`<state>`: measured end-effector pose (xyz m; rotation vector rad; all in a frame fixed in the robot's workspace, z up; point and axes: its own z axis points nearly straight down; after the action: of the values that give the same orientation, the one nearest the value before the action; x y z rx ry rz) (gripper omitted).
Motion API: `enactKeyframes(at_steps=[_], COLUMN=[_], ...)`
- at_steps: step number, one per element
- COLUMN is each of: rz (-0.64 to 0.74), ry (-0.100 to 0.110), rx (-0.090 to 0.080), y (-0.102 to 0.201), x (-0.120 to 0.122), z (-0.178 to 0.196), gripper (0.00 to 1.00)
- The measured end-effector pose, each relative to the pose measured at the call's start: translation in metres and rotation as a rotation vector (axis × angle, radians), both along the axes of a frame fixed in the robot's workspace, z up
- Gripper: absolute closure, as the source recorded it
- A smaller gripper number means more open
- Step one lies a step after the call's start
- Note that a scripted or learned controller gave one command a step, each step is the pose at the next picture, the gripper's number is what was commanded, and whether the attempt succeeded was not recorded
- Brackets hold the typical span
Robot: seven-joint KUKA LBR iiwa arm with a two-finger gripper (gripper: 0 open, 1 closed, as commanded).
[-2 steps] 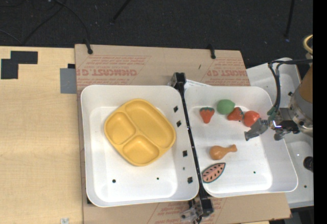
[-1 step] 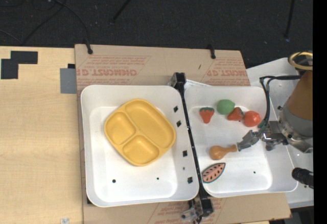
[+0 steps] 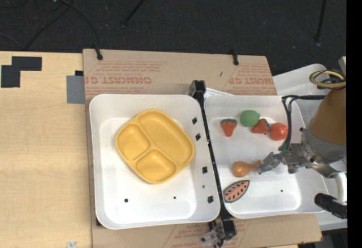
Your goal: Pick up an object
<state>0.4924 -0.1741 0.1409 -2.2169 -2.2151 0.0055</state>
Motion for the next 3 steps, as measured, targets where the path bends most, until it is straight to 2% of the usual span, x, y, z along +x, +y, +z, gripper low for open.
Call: enactKeyframes(at_steps=[1, 2, 3], rz=[0.001, -0.004, 0.002], ry=[-0.001, -0.002, -0.011], rx=[0.0, -0.001, -0.004], y=[0.001, 0.0, -0.007], x=[-0.001, -0.001, 0.008], z=[-0.054, -0.041, 0.015], gripper=[0.0, 1.0, 1.0])
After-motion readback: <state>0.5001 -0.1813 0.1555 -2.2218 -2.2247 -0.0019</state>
